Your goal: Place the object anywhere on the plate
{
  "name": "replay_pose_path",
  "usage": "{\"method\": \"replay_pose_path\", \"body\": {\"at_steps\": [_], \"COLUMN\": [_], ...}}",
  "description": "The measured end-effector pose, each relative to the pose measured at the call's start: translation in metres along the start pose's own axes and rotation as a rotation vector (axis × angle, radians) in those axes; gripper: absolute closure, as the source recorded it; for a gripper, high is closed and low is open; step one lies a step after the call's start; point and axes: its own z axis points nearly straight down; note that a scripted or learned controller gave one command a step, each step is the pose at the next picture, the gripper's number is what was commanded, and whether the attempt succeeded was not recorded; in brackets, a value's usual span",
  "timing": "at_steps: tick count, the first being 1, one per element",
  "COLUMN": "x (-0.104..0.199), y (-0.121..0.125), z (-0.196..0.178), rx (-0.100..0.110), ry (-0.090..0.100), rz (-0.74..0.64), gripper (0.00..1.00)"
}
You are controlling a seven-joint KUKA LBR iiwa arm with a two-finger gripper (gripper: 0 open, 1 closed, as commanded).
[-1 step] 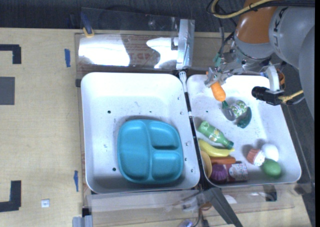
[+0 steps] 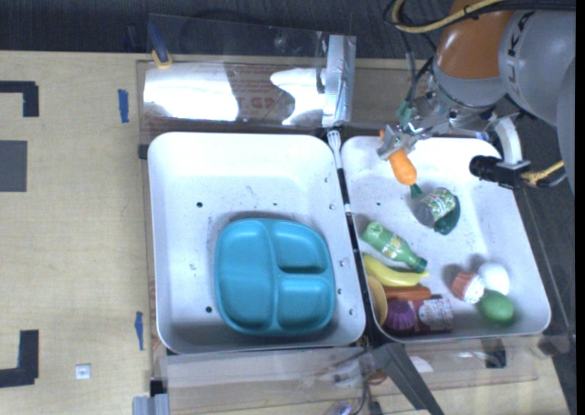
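The jaws [image 2: 399, 139] hung over the right bin [image 2: 535, 249], apparently closed on the top of a small orange carrot [image 2: 402, 167]. It looked light, smooth, tapered plastic, best pinched across its thicker end. The glossy blue plate [image 2: 272, 274] lay in the left bin [image 2: 183, 175].

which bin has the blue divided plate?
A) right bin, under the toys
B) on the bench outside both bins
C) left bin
C: the blue divided plate lies in the left bin, while the carrot, banana and other toys are in the right bin.
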Motion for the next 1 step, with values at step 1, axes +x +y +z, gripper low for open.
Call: {"method": "replay_pose_path", "body": {"at_steps": [1], "x": [0.0845], "y": [-0.0194], "z": [0.0023], "rx": [0.003], "ry": [0.004], "rz": [0.018], "gripper": [1.00]}}
